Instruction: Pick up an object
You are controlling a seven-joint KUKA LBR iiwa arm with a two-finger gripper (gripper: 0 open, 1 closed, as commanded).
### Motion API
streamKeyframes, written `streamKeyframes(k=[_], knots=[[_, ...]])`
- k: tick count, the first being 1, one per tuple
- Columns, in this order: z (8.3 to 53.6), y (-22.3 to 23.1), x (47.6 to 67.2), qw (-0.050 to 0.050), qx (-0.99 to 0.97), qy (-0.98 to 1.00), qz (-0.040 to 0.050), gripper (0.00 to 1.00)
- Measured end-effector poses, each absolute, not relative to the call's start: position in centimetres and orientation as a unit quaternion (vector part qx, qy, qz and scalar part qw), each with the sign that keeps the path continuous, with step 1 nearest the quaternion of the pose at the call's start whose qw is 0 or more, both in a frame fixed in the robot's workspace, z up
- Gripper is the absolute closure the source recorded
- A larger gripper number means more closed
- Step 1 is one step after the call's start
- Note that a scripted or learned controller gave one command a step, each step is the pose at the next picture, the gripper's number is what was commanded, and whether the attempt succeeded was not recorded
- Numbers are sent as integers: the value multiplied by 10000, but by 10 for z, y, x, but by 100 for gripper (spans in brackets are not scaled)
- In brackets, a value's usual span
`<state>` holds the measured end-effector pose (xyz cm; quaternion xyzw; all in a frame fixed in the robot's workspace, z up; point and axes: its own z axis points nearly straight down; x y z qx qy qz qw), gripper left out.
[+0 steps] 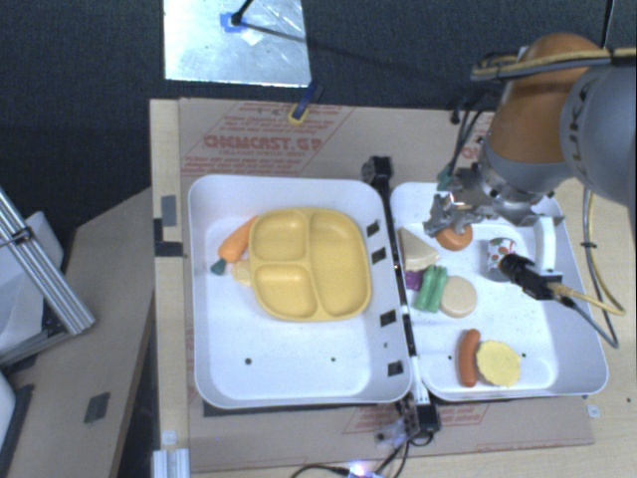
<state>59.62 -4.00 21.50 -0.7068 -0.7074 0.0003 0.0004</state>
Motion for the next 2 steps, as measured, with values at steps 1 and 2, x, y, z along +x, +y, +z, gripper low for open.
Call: streamKeyframes(k=[1,2], knots=[[230,-38,611,-10,-7054,-7088,-13,100],[229,-41,592,1,-7067,-7075,1,100]])
